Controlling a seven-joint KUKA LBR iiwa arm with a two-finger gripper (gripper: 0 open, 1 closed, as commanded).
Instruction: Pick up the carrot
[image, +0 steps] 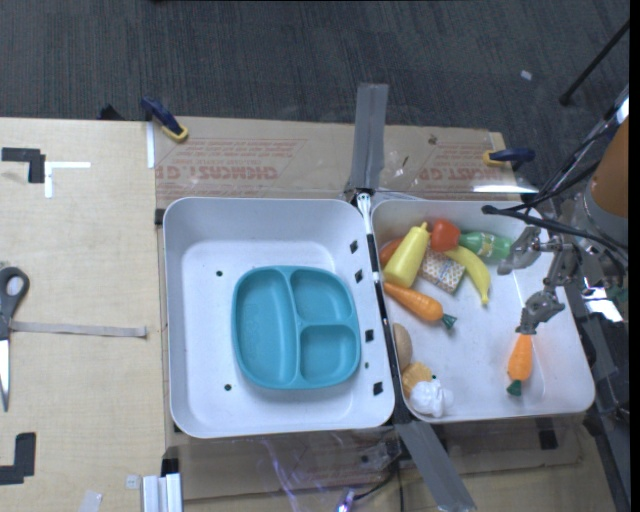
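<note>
We see a blue plate (297, 327) in the left bin (180, 300); two carrots (413, 301) (519, 362) lie in the right bin (560, 400); whether the gripper (535, 312) is apart, we cannot tell

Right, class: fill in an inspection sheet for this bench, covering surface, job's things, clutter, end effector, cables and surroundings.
Surface: left bin holds a teal divided plate; right bin holds toy food.
Job's things: two carrots in the right bin, the divider-side carrot and the right-wall carrot.
Clutter: yellow bottle, banana, tomato, all in the right bin.
Grippers: end effector just above the right-wall carrot; grip state unclear.
Cables: black cables over the right bin's far corner.
Surroundings: scissors on the bench at left, clamp, dark carpet.
</note>
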